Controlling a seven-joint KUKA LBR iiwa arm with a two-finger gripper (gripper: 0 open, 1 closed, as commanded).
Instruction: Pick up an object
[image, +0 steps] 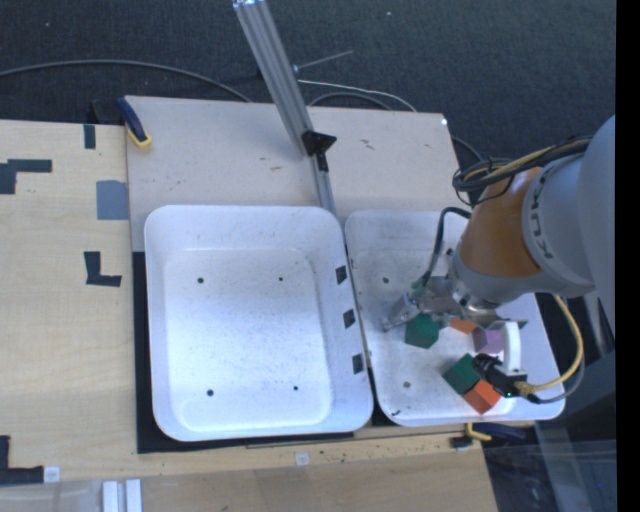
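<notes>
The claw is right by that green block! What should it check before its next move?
1. Claw over the right bin: ok.
2. Green block right under the claw: ok.
3. Block between the claw's tips: cannot tell.
4. Room around the block: ok on the left; a purple block lies to its right.
5. Other green block and orange block touching each other: not ok for picking one cleanly.

Robotics lab (taped bench (60, 300), loose cables (330, 95)).
</notes>
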